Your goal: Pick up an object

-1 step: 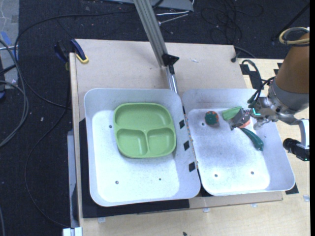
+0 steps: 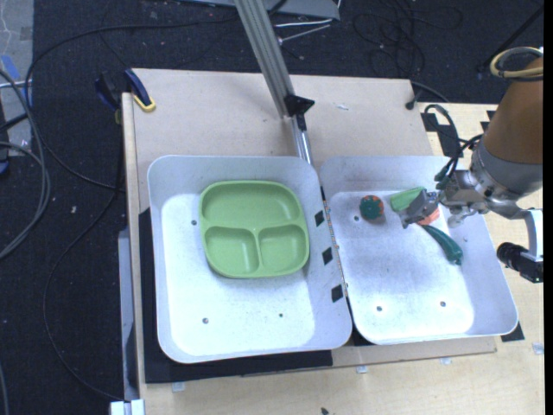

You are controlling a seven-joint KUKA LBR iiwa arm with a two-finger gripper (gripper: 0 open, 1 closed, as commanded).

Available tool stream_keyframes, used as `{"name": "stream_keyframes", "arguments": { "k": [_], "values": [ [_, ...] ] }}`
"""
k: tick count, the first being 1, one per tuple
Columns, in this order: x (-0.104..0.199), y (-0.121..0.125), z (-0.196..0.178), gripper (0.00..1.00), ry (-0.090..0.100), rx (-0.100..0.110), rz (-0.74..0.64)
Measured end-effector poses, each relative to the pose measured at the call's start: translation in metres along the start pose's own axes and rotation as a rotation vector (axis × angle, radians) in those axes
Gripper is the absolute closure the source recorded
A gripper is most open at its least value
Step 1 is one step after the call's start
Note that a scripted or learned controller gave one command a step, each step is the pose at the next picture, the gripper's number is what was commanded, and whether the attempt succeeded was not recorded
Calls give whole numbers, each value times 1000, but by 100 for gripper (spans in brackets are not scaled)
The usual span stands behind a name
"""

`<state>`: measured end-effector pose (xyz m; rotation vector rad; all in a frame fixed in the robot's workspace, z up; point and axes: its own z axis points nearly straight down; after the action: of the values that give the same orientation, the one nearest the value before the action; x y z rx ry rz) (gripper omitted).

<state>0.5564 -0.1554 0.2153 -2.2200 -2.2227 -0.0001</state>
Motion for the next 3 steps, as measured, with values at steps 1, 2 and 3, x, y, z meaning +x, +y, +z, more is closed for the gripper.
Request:
{"name": "stream_keyframes", "arguments": {
  "k": [1,2,3],
  "values": [
    [-4,4,62,0,0,5,2],
    [-7,13,115,0,0,5,2],
    [-7,14,122,0,-2,-2,1]
  ]
}}
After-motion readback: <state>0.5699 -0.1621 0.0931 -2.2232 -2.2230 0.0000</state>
